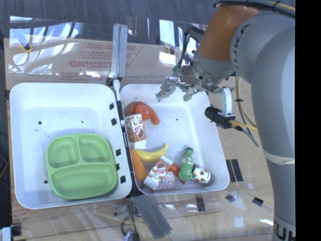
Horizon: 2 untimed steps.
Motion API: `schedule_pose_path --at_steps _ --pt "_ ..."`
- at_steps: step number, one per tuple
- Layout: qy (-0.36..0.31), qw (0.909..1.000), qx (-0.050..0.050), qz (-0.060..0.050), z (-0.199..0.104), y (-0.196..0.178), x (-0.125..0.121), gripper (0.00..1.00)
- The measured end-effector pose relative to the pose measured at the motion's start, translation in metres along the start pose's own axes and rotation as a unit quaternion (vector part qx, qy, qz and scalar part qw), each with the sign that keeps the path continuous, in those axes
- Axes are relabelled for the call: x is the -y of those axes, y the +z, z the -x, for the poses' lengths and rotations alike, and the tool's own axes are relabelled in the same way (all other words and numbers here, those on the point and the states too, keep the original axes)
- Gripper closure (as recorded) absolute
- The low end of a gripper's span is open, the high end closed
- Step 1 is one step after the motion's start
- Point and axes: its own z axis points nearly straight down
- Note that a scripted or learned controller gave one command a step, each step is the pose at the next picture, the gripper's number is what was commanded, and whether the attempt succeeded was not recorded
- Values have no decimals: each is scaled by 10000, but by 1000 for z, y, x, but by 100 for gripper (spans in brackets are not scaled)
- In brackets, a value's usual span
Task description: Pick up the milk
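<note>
The milk carton [135, 129] is lying against the left wall of the right bin [200, 134], beside the divider, its brown-and-white printed face turned up. It is likely light and fairly stiff, a small boxy carton with smooth, somewhat slippery sides, so pinching across its two long flat faces looks safest; the wall on its left is leaving little room for a finger.

Just above the carton a red pepper [144, 111] is touching its top end. Just below it a curved yellow banana [152, 153] and an orange carrot [139, 166] are crowding its lower end, with a second printed carton [160, 175], a green bottle [186, 164] and a small spotted can [201, 175] farther off.

The gripper [177, 91] is hovering above and to the right of the carton, near the bin's far rim, its fingers spread wide and holding nothing.

In the left bin [30, 114] a green plastic divided plate [80, 165] is resting.
</note>
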Motion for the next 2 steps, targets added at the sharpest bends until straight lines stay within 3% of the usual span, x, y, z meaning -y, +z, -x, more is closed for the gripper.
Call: schedule_pose_path --at_steps 1,2 --pt "-34 10000 -3 -31 -1 -6 -1 100" --pt "-34 10000 -3 -31 -1 -6 -1 0"
